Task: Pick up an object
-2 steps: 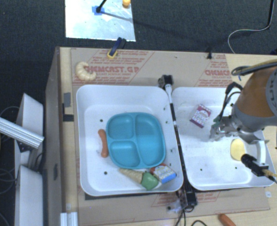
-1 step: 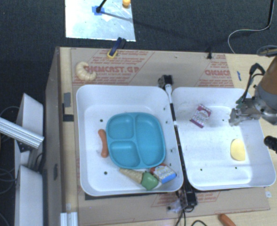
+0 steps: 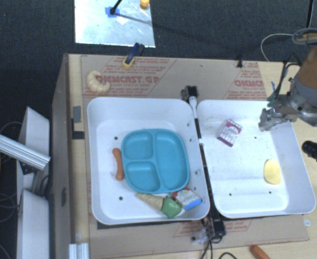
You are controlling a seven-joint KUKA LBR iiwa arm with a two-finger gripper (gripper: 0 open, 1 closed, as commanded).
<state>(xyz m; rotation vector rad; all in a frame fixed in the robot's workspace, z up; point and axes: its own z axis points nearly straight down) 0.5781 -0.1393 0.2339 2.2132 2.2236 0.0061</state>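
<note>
end effector over the right bin, nothing between its fingers

the grey arm point(image 3: 309, 85) comes in from the right, with its end effector point(image 3: 270, 118) hanging over the far right part of the right bin point(image 3: 298, 198). whether the end effector is spread or pressed together cannot be told at this size; no object shows in it.

in the right bin lie two things. a small red and white packet point(image 3: 229, 132) rests near the far left part of the bin floor, to the left of the end effector and apart from it. a yellow lemon-like piece point(image 3: 272, 171) lies near the right wall, closer to the camera than the end effector and also apart from it.

the left bin point(image 3: 102, 144) holds a blue divided plate point(image 3: 154, 160) near its middle. an orange-red sausage point(image 3: 118, 163) lies just beside the plate's left edge. at the near side of the plate sit a pale cone point(image 3: 150, 199), a green block point(image 3: 171, 208) and a small blue, white and red box point(image 3: 189, 199), crowded together.

on the cardboard-covered table point(image 3: 223, 77) behind the left bin lies a pale curled toy point(image 3: 97, 81), and a blue and yellow clip point(image 3: 131, 54) sits at the table's far edge.
</note>
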